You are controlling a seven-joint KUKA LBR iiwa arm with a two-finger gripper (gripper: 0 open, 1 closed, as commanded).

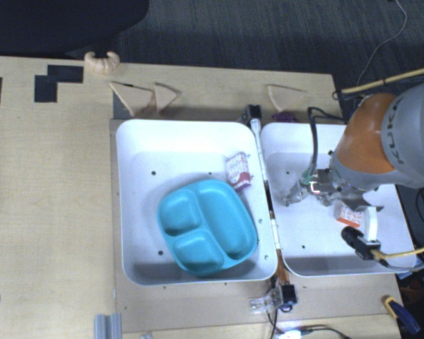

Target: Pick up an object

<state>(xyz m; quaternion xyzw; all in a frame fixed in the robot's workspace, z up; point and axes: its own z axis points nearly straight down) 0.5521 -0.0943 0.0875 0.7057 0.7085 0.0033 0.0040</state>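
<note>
Over the right bin (297, 256), gripper (294, 193) hangs low, metal parts blurred; fingers' state — cannot tell, nothing seen between them. Just right of it, an orange-and-white item (353, 217) lies partly hidden under the wrist. Arm (403, 140) reaches in from the right, orange band above the wrist, elbow cut off by the edge. Left of gripper, across the divider, a small red-white packet (238, 169) and a blue sectioned tray (208, 226) lie in the left bin (138, 189).
</note>
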